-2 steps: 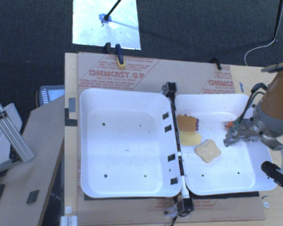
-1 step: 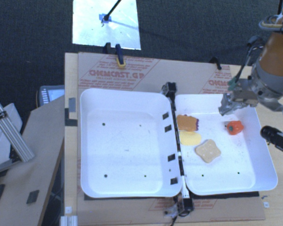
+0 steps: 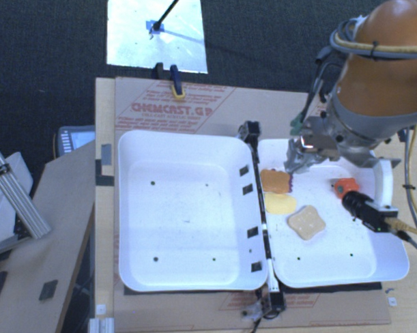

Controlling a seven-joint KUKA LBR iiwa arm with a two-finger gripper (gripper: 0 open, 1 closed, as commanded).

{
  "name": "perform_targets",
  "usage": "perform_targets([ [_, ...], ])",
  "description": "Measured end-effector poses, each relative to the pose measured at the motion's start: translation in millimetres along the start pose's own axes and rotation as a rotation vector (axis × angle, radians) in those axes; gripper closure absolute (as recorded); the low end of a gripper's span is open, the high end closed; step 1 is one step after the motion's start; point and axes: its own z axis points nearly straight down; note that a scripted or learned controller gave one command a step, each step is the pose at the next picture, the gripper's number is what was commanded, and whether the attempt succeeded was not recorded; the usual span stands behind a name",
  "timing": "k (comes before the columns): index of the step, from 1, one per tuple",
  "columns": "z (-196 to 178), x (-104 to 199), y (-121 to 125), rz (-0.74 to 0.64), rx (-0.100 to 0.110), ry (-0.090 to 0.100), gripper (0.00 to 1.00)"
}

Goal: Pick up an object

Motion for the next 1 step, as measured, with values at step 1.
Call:
perform_targets([
  [1, -22.4, 83.4, -11.2, 0.002, 0.002, 0.000, 1.00],
])
